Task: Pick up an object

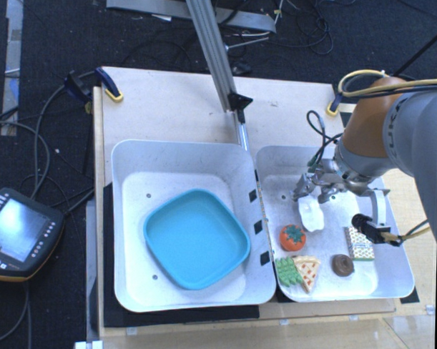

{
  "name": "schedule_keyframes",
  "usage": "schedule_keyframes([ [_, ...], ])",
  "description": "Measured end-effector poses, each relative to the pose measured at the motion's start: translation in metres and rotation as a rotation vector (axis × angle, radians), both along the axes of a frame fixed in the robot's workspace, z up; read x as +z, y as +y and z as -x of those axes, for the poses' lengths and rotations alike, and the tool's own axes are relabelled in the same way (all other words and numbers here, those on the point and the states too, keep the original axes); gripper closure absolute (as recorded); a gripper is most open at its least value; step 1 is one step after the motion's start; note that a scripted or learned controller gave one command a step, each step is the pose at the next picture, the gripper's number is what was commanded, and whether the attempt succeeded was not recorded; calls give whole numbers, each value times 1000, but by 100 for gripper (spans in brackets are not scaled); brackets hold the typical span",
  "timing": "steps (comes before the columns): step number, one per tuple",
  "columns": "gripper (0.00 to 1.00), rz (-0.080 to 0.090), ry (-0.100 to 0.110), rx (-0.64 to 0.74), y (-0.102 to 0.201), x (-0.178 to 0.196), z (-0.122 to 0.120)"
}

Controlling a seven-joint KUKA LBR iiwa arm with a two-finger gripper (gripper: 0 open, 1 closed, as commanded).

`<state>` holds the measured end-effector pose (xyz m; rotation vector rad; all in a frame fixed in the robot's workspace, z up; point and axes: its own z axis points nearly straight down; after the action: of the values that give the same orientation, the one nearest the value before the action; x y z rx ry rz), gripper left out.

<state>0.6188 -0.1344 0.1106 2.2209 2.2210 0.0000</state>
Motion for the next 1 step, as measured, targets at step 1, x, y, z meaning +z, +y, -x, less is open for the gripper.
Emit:
schedule_keyframes([
  [1,100,0,-3,0,-2,44,-6],
])
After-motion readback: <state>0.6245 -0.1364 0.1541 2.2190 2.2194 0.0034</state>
